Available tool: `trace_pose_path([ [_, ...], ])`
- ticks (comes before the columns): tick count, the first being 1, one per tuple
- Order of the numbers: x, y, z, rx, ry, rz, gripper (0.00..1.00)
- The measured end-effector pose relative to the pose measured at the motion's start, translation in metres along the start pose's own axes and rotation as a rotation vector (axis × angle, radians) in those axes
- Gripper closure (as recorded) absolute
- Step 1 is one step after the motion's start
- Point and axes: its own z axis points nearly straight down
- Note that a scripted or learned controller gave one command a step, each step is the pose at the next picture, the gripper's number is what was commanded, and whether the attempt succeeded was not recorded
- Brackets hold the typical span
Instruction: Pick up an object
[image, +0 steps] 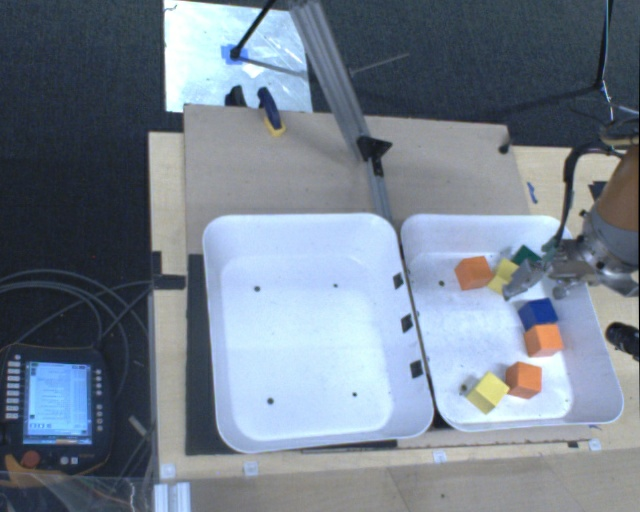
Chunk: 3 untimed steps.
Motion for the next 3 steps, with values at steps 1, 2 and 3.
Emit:
trace_pose_path([
  [1,-0.005,0.004,0.058,-0.008,-0.005,0.001,0.00],
  [2,-0.009,0.009,0.067,-0.018,-0.011,0.002,0.00],
  [3,-0.010,0.010,0.055,-0.022,-0.012,0.000,1.00],
])
